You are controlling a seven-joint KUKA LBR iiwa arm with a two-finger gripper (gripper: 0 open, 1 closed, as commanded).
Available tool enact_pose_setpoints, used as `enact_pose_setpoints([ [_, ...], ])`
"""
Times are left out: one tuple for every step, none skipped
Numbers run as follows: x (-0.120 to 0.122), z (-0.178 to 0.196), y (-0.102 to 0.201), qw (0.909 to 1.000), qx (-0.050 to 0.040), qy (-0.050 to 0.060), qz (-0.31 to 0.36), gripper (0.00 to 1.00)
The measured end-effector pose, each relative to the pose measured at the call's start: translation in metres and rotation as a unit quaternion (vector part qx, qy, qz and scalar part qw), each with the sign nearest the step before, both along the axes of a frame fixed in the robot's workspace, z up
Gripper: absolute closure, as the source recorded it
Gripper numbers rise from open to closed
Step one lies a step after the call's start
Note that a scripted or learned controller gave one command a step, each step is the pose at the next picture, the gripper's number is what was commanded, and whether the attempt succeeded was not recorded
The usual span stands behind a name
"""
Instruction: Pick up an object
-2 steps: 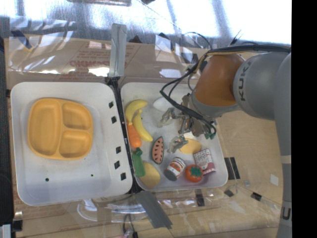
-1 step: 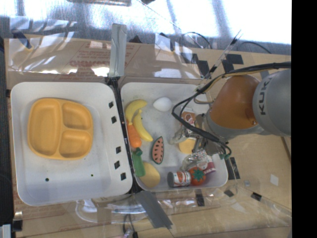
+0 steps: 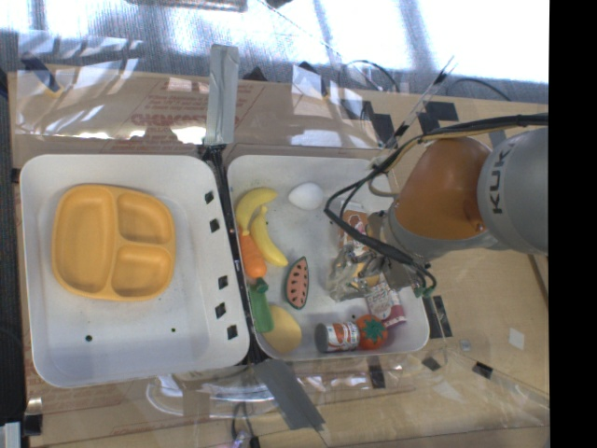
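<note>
The right bin (image 3: 410, 329) holds toy food. Two yellow bananas (image 3: 257, 220) lie at its left side, an orange carrot (image 3: 252, 259) and a green vegetable (image 3: 262, 308) just below them. A watermelon slice (image 3: 297, 283) lies near the middle and a white egg (image 3: 305, 195) near the top. A yellow lemon (image 3: 285, 330), a small bottle (image 3: 338, 336) and a red tomato (image 3: 374, 332) line the bottom wall. My gripper (image 3: 359, 267) hangs low over the right half of this bin, above the bottle and to the right of the watermelon slice, with cables draped around it.
The left bin (image 3: 42, 343) carries a yellow divided plate (image 3: 114, 241). A ridge (image 3: 224, 241) separates the two bins. The grey and orange arm (image 3: 457, 194) covers the right bin's right edge. Brown cardboard and clear film surround the bins.
</note>
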State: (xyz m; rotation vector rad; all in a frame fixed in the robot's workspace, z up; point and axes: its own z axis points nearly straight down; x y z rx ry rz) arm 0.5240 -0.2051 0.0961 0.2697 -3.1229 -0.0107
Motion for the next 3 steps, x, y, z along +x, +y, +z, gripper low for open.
enact_pose_setpoints([
  [0.038,0.104,-0.003,0.9993,-0.0031,-0.003,-0.037,1.0],
  [0.057,0.109,0.039,0.9747,-0.0039,0.0,-0.224,1.0],
  [0.094,0.155,0.077,0.9595,-0.0049,0.0,-0.282,1.0],
])
